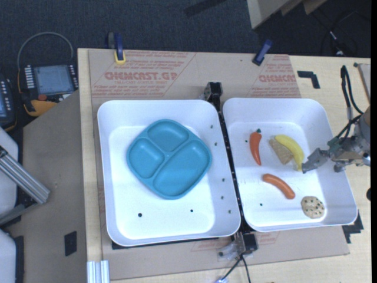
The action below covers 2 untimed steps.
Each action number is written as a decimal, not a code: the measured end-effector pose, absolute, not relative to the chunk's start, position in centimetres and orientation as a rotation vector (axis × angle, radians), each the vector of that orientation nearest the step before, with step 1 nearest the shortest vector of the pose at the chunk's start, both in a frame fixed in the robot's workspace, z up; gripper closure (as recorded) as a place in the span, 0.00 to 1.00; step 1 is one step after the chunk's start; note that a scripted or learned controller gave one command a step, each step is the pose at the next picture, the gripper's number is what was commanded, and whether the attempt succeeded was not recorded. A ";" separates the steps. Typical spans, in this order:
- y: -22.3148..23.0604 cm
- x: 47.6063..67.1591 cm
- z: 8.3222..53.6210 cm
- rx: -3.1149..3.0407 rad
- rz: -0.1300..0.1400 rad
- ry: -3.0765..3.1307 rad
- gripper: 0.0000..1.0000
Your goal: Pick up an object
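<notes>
The right bin (277,108) holds an orange carrot with a green top (255,148), a yellow banana (291,145) resting against a tan bread-like piece (281,152), an orange sausage (278,186) and a round speckled cookie (313,206). My gripper (324,163) hangs low over the bin's right side, just right of the banana and above the cookie. It stands open with nothing between its fingers, and one fingertip (308,163) nearly reaches the banana's lower end.
A blue divided plate (169,158) lies in the left bin (118,211). A black divider (227,158) runs between the bins. Cables (349,96) hang beside the right bin's outer rim.
</notes>
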<state>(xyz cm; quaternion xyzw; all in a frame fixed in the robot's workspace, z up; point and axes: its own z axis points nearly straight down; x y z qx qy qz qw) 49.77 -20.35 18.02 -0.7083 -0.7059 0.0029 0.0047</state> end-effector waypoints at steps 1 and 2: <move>-20.3 50.1 18.5 -2.222 0.001 -2.222 0.00; -21.1 50.5 12.9 -2.218 0.004 -2.216 0.00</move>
